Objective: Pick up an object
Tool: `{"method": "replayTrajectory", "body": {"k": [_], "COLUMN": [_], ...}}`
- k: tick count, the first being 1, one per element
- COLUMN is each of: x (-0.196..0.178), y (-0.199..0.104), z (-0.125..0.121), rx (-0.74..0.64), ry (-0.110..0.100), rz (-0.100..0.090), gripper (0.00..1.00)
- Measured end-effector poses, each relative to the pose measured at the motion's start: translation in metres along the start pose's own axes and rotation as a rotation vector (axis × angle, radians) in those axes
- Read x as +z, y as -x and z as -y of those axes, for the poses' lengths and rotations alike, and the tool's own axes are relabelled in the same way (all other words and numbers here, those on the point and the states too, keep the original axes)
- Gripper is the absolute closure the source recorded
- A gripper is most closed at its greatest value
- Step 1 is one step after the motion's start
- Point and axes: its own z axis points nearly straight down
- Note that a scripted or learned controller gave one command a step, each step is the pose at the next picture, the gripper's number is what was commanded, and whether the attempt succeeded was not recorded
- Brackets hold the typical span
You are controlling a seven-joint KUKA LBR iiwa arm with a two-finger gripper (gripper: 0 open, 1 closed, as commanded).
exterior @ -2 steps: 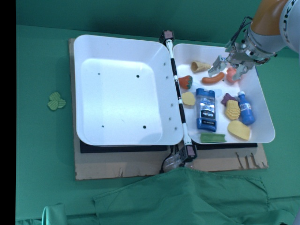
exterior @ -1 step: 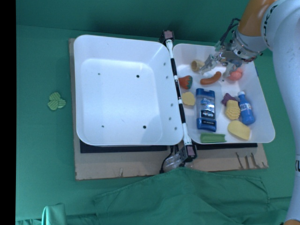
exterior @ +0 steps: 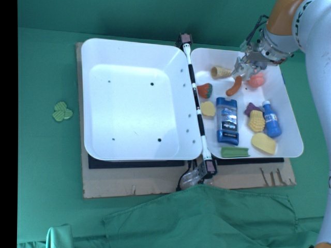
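gripper [exterior: 246, 72] hangs over the far part of the right bin [exterior: 292, 133], fingertips just above the toy hot dog [exterior: 234, 86]; can't tell if they are spread or pinching, nothing clearly between them. relative to the hot dog: ice cream cone [exterior: 221, 72] just beyond-left, pink toy [exterior: 255, 80] just right, strawberry [exterior: 205, 90] left, blue deodorant stick [exterior: 227, 120] nearer the camera, corn cob [exterior: 256, 121] and blue bottle [exterior: 271, 120] nearer-right. left bin [exterior: 103, 56] well to the left.

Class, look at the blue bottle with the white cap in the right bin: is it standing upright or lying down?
Lying down. The blue bottle rests on its side on the right bin's floor, its white cap pointing toward the far edge, beside the yellow corn toy.
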Motion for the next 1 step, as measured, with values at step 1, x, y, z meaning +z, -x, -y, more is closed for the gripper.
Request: {"method": "replayTrajectory", "body": {"k": [1], "x": [-0.0135], "y": [0.0009], "z": [-0.0015], "rx": [0.002], "ry": [0.006], "rz": [0.003], "gripper": [1.00]}}
